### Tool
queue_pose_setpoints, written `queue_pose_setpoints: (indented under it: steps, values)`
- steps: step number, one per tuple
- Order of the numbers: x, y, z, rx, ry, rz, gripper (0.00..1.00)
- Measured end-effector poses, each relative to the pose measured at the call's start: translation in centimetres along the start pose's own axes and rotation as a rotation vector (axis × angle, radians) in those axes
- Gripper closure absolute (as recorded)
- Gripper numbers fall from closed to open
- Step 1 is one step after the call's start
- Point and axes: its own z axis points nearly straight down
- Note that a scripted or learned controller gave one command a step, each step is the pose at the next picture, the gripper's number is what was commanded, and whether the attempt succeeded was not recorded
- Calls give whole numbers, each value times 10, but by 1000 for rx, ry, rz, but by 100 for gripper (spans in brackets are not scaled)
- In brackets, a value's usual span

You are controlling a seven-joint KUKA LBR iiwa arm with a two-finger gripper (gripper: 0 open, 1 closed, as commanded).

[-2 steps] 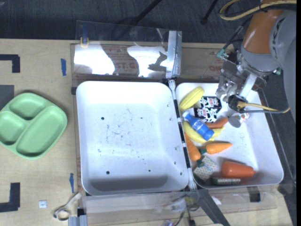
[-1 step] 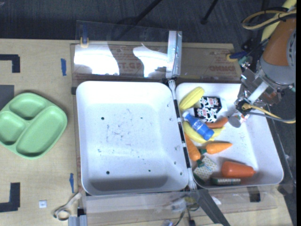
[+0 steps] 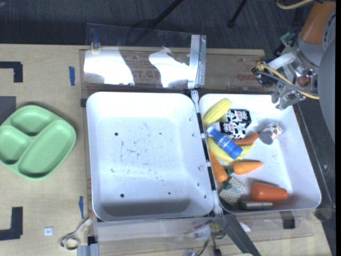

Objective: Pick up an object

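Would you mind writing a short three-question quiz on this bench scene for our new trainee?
1. True or false: the left bin holds several toys.
2. Which lies nearest the right bin's front edge? A) the yellow corn B) the large orange carrot C) the black-and-white block
3. Fill in: the green divided plate sits on the bench to the ____ of both bins.

Key: 1 false; 2 B; 3 left. The gripper hangs over the right bin's far right corner, above the toys.
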Motion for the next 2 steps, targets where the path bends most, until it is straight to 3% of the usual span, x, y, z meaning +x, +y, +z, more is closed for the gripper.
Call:
queue_pose_setpoints:
  steps: [1, 2]
  values:
    - [-44, 82, 23, 2, -1, 58, 100]
    - [-13, 56, 23, 0, 0, 86, 100]
